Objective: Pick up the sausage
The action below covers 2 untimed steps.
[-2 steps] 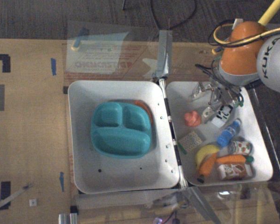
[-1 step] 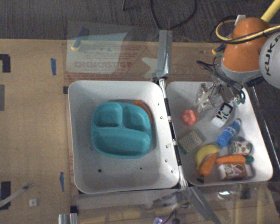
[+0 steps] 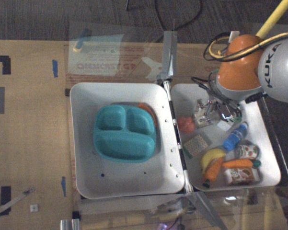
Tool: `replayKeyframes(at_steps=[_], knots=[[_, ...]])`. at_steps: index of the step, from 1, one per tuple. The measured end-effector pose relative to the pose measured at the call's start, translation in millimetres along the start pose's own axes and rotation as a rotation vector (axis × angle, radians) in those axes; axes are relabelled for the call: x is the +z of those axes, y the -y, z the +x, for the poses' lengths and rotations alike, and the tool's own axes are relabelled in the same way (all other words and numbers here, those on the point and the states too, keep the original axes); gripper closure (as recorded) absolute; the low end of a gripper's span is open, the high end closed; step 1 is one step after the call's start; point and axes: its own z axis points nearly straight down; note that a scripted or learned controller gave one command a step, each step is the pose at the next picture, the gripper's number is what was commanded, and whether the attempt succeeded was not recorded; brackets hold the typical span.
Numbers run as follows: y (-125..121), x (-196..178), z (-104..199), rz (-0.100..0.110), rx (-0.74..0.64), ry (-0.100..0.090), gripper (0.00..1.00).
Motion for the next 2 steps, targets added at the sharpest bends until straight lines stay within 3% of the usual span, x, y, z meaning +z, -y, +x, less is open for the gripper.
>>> replayKeyframes(at_steps=[1, 2], knots=[[104.9, -33.9, -12.6, 0.001, 0.098, -0.002, 1.00], [77.6, -62.3, -20.0, 0.001, 0.300, -0.001, 1.00]])
